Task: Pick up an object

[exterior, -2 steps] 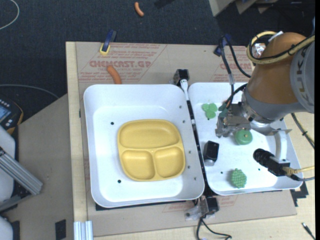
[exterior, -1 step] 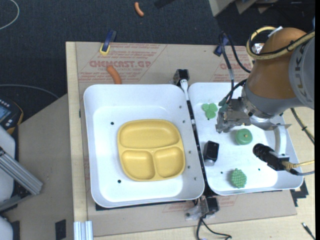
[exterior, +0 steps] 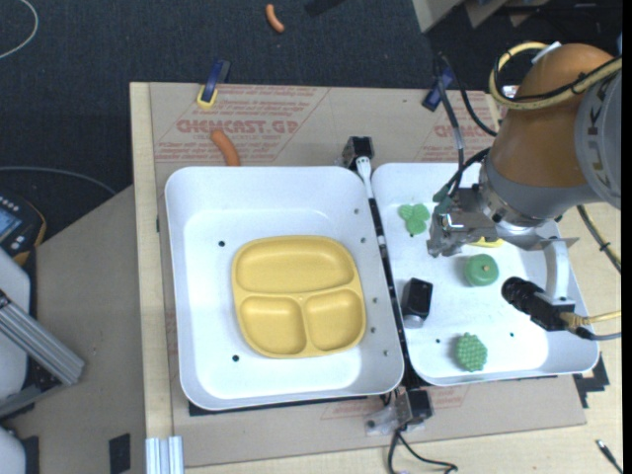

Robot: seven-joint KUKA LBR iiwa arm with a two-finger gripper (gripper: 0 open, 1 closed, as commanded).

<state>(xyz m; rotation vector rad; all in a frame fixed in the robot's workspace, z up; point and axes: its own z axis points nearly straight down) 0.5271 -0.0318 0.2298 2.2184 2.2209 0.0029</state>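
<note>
The arm's bulky grey and orange wrist (exterior: 548, 136) leans in from the right and covers the far corner of the right bin (exterior: 434, 354), so whatever lies under it is hidden. The pincer (exterior: 446, 233) hangs low over that bin, a dark metal cluster, and I cannot tell whether it is wide or narrow; nothing is visibly between its parts. A scrap of yellow (exterior: 486, 241) peeks out just beneath the wrist, too covered to name.

In the right bin I count three green things and one black: a leafy green piece (exterior: 415, 216) near the far left side, just beside the pincer; a round green piece (exterior: 482, 270) in the middle; a knobbly green ball (exterior: 470, 352) near the front edge; a small black block (exterior: 417, 298) by the left wall.

The left bin (exterior: 197, 265) holds one yellow tray (exterior: 296, 295) with three compartments.

On the bench (exterior: 158, 146) behind the bins lies one orange stick (exterior: 226, 147); a second orange bit (exterior: 275, 18) sits on the dark floor beyond.
</note>
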